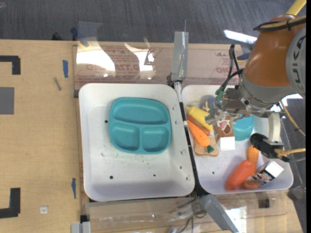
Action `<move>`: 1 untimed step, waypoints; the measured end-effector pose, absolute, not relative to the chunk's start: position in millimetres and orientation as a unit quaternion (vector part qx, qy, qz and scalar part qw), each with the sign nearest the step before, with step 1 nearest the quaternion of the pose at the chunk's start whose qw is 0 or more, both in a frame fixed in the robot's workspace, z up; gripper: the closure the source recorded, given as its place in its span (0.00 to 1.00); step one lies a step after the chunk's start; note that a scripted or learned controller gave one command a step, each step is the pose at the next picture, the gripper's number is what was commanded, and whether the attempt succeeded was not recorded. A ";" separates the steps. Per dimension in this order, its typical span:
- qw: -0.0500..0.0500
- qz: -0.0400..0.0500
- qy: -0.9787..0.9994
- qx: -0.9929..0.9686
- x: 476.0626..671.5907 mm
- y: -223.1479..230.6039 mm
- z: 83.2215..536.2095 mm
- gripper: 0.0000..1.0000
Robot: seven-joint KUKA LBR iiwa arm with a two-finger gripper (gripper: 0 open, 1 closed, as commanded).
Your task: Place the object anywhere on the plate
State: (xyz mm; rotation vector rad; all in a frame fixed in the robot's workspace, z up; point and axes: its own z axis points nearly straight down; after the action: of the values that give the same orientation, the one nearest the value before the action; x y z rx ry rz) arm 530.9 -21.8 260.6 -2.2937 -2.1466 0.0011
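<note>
Roughly, by size, all placed against the plate point(140, 125):

Left bin point(92, 178): holds the teal plate, three wells, nothing in them. Bare white floor all round it.

Right bin point(214, 176): right of the plate, past the divider point(186, 140). Crowded with toys.

Arm point(272, 52): well right of the plate, over the right bin's upper half. Gripper point(224, 111) down among the toys; fingers lost in wrist hardware and clutter, so apart or together cannot be told. No object seen clamped.

Toys, all right of the plate: red pepper point(240, 174) farthest down; orange carrot point(199, 134) and yellow piece point(199, 115) just past the divider; blue cup point(244, 126) beyond the gripper; small white block point(227, 143) under it. Which one is the object: not clear. None on the plate yet.

Risks, judged from this:
- Tight packing near the gripper; likely to pinch two toys, or nudge one aside and close on air.
- Rounded, slick shapes; could squirt out of a two-finger pinch.
- Divider rim between bins; low carry could clip it and drop the load short of the plate.
- Release over a well ridge may let a round toy roll off.
</note>
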 end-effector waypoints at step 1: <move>0.000 0.000 -0.692 -0.721 574.5 45.4 246.3 1.00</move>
State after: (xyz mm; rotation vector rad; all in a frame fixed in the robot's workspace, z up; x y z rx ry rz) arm 574.5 45.4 246.3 -2.2662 -2.1752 -0.0007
